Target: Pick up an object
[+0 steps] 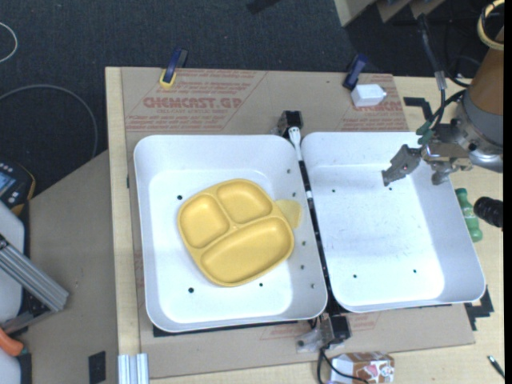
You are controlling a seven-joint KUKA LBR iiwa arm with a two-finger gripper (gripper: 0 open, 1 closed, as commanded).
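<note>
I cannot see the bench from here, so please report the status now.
Gripper over right bin, upper right part, nothing between fingers. Yellow divided plate lies in left bin, untouched. Nothing in the way.

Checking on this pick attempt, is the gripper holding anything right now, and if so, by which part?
Nothing is held. The gripper hangs over the right bin, while the yellow divided plate lies untouched in the left bin.

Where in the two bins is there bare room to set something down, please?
The right bin has open floor below the gripper. In the left bin, the yellow divided plate fills the middle, leaving strips along the walls.
</note>
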